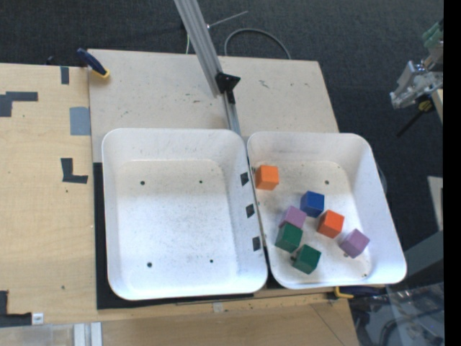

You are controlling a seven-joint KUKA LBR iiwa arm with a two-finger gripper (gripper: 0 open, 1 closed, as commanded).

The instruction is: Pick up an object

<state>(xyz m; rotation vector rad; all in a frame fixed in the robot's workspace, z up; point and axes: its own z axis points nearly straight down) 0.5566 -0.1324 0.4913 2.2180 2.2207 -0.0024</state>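
Several small cubes lie in the right bin (364,161). An orange cube (267,176) sits alone near the bin's upper left. Lower down, clustered together, are a blue cube (312,202), a second orange cube (330,223), two purple cubes (294,216) (354,243) and two green cubes (289,236) (306,258). The gripper (415,86) hangs at the view's upper right edge, outside the bins, over the dark floor and well away from every cube. Nothing is seen in it.
The left bin (115,193) adjoins the right one along a shared middle rim. A slanted metal rail (198,34) with a black bracket (227,83) runs down to that rim. A blue and yellow clamp (94,62) lies on the bench's far left corner.
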